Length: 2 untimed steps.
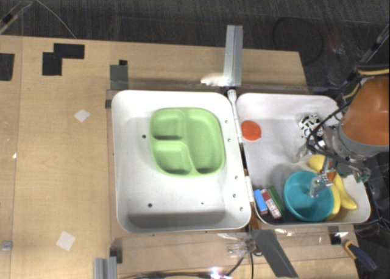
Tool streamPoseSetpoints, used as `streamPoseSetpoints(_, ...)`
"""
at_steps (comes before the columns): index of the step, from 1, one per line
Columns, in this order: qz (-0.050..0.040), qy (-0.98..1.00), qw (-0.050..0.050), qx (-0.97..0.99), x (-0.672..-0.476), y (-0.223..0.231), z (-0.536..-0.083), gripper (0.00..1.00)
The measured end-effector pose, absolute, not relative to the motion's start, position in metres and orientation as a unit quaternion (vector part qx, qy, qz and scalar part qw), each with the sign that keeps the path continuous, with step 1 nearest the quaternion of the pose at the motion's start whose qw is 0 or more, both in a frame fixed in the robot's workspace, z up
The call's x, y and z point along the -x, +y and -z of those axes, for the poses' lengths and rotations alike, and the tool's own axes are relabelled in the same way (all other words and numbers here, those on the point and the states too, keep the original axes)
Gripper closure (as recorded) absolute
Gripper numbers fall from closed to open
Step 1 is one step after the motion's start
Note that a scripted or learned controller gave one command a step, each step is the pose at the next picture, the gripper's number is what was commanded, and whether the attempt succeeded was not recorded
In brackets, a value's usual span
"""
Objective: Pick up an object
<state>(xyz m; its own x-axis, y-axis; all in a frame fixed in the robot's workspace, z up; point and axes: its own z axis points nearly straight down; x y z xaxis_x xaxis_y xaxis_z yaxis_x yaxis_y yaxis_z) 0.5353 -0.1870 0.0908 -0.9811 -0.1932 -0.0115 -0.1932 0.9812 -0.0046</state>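
A: Two white bins are sitting side by side on the bench. Camera view, left bin [131, 150] first?

B: It's holding a green divided tray [186, 140], three compartments, lying flat near the middle.

A: Right bin [274, 110]?

B: It's carrying an orange disc [251, 130] near the divider, a teal bowl [304, 201] at the front, a yellow banana-like piece [341, 194] touching the bowl's right side, a small red-and-blue box [267, 203] just left of the bowl, and a black-and-white speckled item [309, 122] toward the back.

A: Arm?

B: It's reaching in from the right, orange band showing. The gripper [318, 186] is hanging over the bowl's right part.

A: Fingers?

B: Too small and blurred; can't tell whether they're apart or together.
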Motion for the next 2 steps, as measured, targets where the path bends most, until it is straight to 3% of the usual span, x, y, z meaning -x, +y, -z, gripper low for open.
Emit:
streamPoseSetpoints(1, 0.0011, 0.995, 0.013, 0.100, -0.541, -0.183, -0.107, 1.00)
streamPoseSetpoints(2, 0.0000, 1.000, 0.006, 0.020, -0.540, -0.119, -0.171, 1.00)
